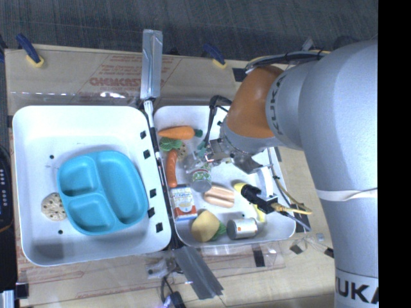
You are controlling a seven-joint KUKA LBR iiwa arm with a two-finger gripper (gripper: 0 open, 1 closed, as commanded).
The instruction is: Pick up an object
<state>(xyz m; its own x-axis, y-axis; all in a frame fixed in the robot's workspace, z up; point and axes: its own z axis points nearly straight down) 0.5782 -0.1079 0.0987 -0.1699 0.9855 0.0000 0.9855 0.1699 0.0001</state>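
Here the gripper point(200, 161) hangs low in the right bin point(282, 226), above a small can point(201, 179) that lies just beside the hot dog point(219, 196); whether it is apart or together cannot be told. Around the hot dog lie a carrot point(176, 133) further up, a red sausage point(171, 167) and carton point(183, 203) to its left, a yellow fruit point(205, 225) and silver can point(242, 228) below. The left bin point(32, 120) holds a blue tray point(99, 191) with a cracker point(54, 206) beside it.
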